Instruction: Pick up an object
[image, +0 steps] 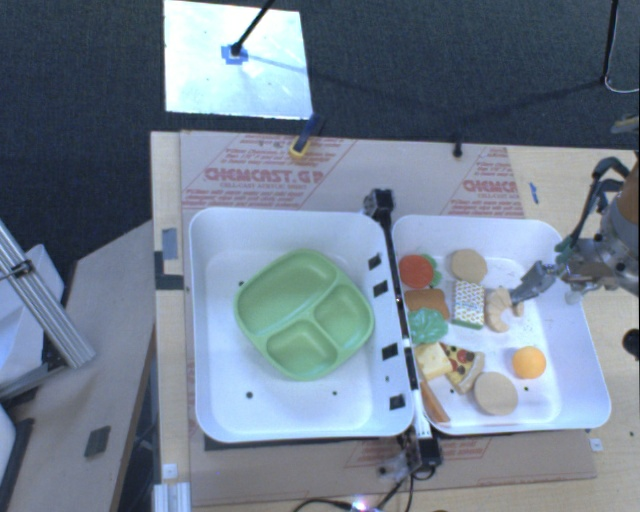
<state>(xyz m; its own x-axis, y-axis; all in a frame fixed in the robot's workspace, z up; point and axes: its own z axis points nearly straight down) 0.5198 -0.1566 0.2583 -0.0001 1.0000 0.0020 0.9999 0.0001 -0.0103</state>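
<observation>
Round cracker (495, 393) lies below orange ball (528, 362); end effector (527, 288) hovers above.

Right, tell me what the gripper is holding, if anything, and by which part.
Cannot be told. The grey two-finger gripper hangs over the right white bin, its tip by a pale beige toy food piece; no object is seen between its fingers.

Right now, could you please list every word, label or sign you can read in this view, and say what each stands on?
"CHEMCAST GP", red print, on the protective sheet under the bins, upper left.
"CHEMCAST", the same red print again, upper right of that sheet; what follows it is blurred.
Smaller red lines beside both are too small to read.
</observation>
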